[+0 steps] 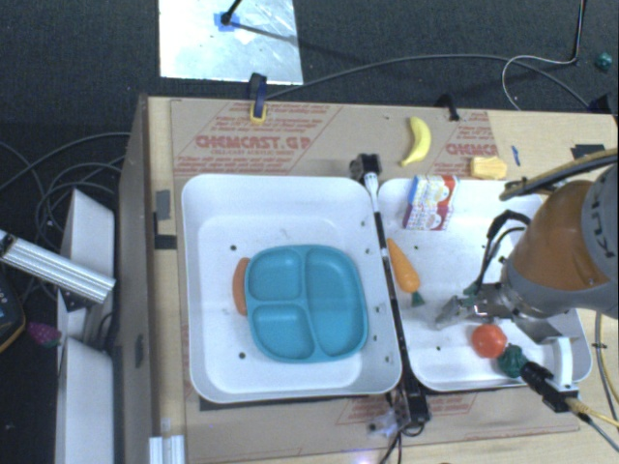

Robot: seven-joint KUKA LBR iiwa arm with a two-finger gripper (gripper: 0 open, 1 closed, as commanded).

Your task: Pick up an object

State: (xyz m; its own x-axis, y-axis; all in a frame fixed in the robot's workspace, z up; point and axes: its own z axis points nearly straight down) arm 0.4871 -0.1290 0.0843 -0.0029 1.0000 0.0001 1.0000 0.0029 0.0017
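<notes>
Camera view, blue tray [308,303] in left bin [208,259], tomato [488,339] (red) in right bin [455,370]

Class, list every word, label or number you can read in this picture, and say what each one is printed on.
"CHEMCAST GP": red print on the brown board behind the bins, repeated at the right but cut off there.
Carton in the right bin: print too blurred to read.

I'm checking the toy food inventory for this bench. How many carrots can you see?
1: the carrot lies in the right bin, against its left wall. The arm covers part of that bin, so more may be hidden.
</notes>
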